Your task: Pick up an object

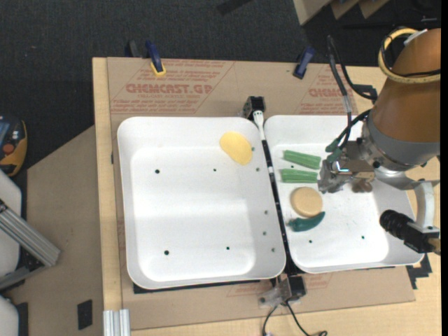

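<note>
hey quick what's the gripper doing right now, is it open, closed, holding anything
Gripper: cannot be told. It hangs over the right bin, beside the green sticks and above the tan disc.

We see two glossy white plastic bins, the left bin (pixel 189 257) and the right bin (pixel 350 254), each marked with small black dots. They sit on a tan cardboard sheet (pixel 182 82) printed with faded red lettering and diagonal lines. A smooth pale yellow oval object (pixel 236 148) lies in the left bin. In the right bin we find two flat light green strips (pixel 301 159), a round beige disc (pixel 306 201) and a dark teal curved piece (pixel 308 222). The robot arm (pixel 409 110) is grey with an orange band. Two blue clamps (pixel 304 61) grip the cardboard's far edge, one with a yellow tip. The floor (pixel 70 19) is dark charcoal.
</note>
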